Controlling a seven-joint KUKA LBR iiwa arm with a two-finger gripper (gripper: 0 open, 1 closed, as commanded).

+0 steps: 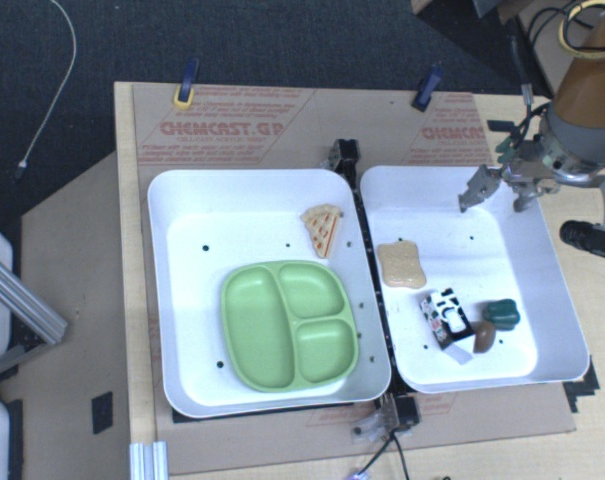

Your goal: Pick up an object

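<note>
The bench [232, 118] is a cardboard-faced board clamped at its 12 o'clock edge, standing on dark carpet, and it bears two shallow white bins side by side.

Left bin [182, 268]: a green divided plate [287, 325] toward 6 o'clock, and a waffle-patterned wedge [322, 228] toward 1 o'clock, near the divider.

Right bin [542, 268]: a tan bread-like slab [400, 264] at 9 o'clock; a black-and-white item [444, 316], a brown piece [483, 338] and a dark green piece [502, 314] clustered toward 6 o'clock, close together.

My gripper [494, 190] hangs over the right bin's 1 o'clock corner, well apart from every candidate object. My two fingers are spread, with nothing between them.

Status: no pick is made. Every object lies in its bin. Remaining, in my judgement: travel to a target, descend, close, lift. The bread-like slab lies nearest and stands alone; the 6 o'clock cluster risks a crowded grasp.
</note>
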